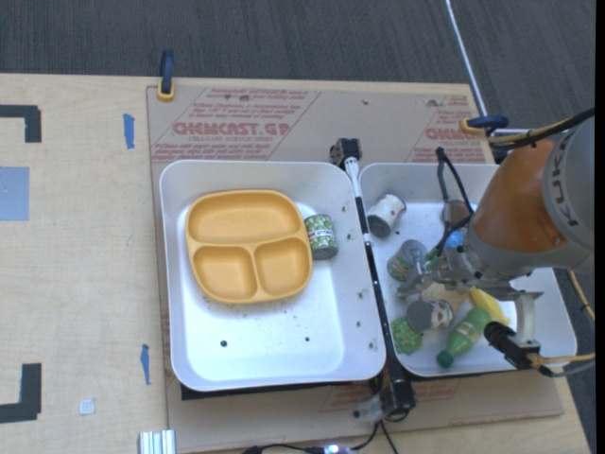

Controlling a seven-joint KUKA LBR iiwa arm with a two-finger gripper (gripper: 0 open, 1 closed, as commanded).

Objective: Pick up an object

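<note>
Arm's bent low over the right bin (397,183) at the frame's lower right, gripper (437,277) down in the clutter, probably because that's where the pickable stuff sits: green bottle (463,339), banana (489,304), a cup (385,213). Can't tell if it's grabbed anything. Yellow divided plate (248,244) and small can (321,235) fill the left bin (265,348).

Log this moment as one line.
arm: over right white bin | gripper: among cluttered items | green plastic bottle: lying | orange divided plate: left bin
</note>
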